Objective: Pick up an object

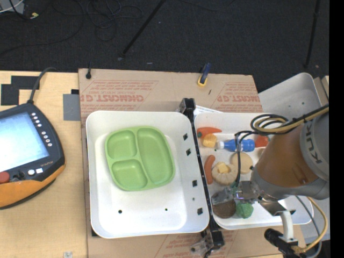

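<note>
The gripper [236,196] is low at the right bin's [301,219] front edge, among crowded toys [226,168]. The arm [290,160] may knock neighbours or grasp nothing.

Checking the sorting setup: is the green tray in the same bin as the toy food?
No. The green tray lies in the left bin, while the toy food sits in the right bin.

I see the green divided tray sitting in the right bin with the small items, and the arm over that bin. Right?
Not quite. The camera view shows the green divided tray in the left bin; the small items and the arm are at the right bin.
</note>
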`<action>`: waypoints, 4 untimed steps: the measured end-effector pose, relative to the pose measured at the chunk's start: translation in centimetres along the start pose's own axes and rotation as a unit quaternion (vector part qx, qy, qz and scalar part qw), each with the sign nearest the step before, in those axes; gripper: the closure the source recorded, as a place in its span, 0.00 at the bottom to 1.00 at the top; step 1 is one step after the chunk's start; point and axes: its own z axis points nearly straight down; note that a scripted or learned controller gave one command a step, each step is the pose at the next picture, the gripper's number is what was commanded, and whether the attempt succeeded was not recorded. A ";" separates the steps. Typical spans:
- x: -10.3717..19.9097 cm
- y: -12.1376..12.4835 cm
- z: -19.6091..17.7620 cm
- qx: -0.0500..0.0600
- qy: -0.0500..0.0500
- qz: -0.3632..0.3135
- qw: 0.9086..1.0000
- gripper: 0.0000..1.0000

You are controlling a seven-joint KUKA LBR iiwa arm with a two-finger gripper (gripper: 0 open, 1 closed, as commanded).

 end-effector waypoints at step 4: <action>0.2 0.2 -14.1 0.000 -0.001 0.000 1.000 1.00</action>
